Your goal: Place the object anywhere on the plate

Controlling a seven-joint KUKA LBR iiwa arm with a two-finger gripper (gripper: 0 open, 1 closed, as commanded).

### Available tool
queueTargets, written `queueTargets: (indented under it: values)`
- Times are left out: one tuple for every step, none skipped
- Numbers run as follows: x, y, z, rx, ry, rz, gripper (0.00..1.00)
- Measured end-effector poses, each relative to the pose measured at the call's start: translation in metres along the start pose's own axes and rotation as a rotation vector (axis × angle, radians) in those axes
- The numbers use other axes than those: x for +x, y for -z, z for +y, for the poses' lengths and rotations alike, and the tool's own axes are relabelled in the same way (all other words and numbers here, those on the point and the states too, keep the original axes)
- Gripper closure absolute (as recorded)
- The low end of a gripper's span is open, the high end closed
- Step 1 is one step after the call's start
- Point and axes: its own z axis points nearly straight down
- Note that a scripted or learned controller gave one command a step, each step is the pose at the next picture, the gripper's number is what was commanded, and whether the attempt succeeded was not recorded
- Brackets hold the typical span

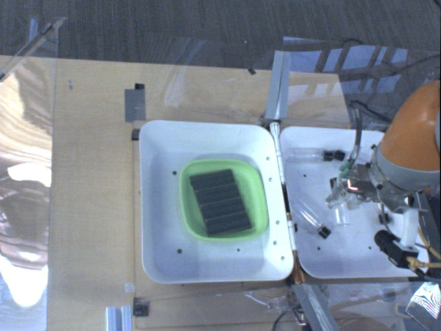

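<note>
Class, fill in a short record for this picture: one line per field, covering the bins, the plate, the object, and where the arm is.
bins: two shallow white bins, left bin and right bin, side by side
plate: green plate, in the left bin
object: dark ridged block, lying on the plate
arm: orange-banded arm, over the right bin
gripper: gripper low over the right bin, fingers hard to make out

One fixed camera, mounted above the worktop (83, 185), looking down at a slant. Far enough to frame both white bins whole: left bin (158, 205) centre frame, right bin (310, 254) toward the right edge. Dark floor (172, 12) fills the top strip. Arm (413, 143) enters from the right.
</note>
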Motion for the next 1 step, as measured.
queueTargets:
  values:
    - [0.1135, -0.0086, 0.0424, 0.002, 0.059, 0.0, 1.0]
